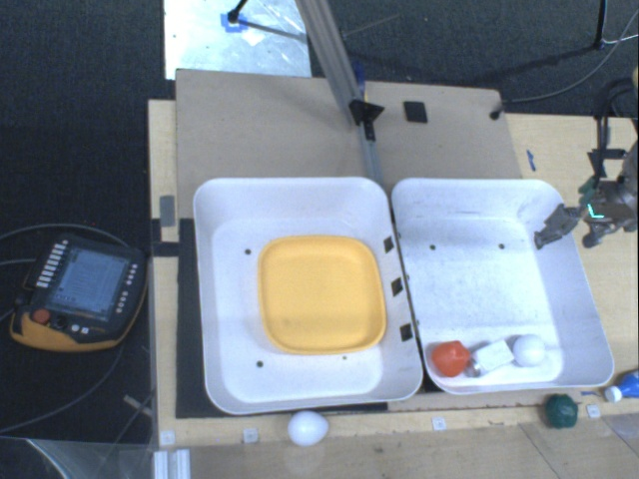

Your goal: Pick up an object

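A: Where's the tool [577,224]?

B: At the right bin's [469,267] far right rim, holding nothing; whether it's wide or narrow I can't tell (too small and dark against the edge).

A: And what to pick?

B: A red ball [449,358], a white block [491,356] and a white ball [528,349] huddle along the near wall, touching. I'd go for the red ball, on the open end, coming straight down so the block isn't nudged.

A: The yellow plate [322,293]?

B: Left bin; too flat to pinch easily.
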Robot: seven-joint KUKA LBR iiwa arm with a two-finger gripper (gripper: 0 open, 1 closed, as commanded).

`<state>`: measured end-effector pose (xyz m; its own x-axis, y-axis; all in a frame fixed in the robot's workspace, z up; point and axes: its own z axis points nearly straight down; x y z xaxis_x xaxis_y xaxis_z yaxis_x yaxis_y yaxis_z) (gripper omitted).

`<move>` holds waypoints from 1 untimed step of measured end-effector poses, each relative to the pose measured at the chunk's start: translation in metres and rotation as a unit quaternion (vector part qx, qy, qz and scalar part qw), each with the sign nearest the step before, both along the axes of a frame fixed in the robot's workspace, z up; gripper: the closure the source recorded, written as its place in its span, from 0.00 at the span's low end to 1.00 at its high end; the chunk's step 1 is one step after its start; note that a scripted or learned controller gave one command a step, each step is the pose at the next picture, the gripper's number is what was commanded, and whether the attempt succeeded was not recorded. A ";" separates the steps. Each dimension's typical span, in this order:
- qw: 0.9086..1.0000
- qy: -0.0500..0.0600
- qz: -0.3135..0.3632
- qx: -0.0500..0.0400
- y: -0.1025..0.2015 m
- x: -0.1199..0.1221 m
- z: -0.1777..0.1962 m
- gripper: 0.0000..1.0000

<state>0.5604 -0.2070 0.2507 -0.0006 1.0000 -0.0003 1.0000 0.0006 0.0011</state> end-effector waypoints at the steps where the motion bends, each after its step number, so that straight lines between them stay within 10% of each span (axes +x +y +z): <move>1: 1.000 0.000 0.000 0.000 0.000 0.000 0.000 0.00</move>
<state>0.5604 -0.2070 0.2507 -0.0006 1.0000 -0.0003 1.0000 0.0006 0.0010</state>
